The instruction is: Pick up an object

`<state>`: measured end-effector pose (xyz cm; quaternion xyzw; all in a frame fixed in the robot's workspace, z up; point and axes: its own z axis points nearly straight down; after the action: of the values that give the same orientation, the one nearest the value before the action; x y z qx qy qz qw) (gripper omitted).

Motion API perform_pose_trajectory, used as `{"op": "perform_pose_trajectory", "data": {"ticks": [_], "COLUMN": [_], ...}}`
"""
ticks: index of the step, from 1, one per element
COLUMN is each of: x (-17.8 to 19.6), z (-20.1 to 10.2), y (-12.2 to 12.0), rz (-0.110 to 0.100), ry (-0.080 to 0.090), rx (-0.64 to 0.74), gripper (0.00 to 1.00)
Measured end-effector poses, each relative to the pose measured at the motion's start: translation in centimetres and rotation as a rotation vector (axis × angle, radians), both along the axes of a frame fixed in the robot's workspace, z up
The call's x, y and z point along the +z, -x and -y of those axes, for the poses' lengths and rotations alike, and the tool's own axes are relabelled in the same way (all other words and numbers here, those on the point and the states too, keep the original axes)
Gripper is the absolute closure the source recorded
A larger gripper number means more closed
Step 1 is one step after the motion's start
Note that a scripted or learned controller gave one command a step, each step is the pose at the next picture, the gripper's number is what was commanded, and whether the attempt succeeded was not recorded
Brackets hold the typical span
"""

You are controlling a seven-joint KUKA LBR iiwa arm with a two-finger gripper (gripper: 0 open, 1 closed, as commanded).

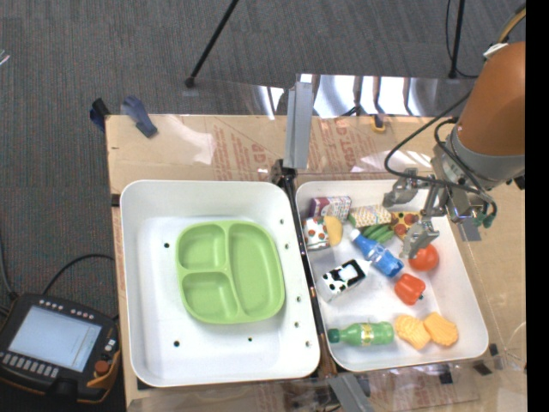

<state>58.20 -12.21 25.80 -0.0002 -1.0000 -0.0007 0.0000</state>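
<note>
The right bin holds several small objects. My gripper hangs over its back right part, just above a red tomato and beside a blue bottle. Nearby lie an orange-red pepper, a black-and-white cow-patterned carton, a green bottle and two orange-yellow pieces. At the back of the bin sit a purple-and-white carton, a small spotted box and green vegetables. I see nothing lifted clear of the bin floor.
The left bin holds a green divided plate. A metal post rises behind the gap between the bins. A teach pendant lies on the floor at the lower left. The arm's orange band is at the right.
</note>
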Motion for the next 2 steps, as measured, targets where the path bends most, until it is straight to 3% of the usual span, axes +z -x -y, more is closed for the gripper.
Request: {"op": "perform_pose_trajectory", "data": {"ticks": [1,2], "x": [-13.7,-17.2], "z": [1.4,0.7], "y": [3.1,0.9], "rz": [-0.002,0.000], "ry": [-0.001,0.000], "rx": [0.096,0.011], "gripper": [0.00,0.00]}}
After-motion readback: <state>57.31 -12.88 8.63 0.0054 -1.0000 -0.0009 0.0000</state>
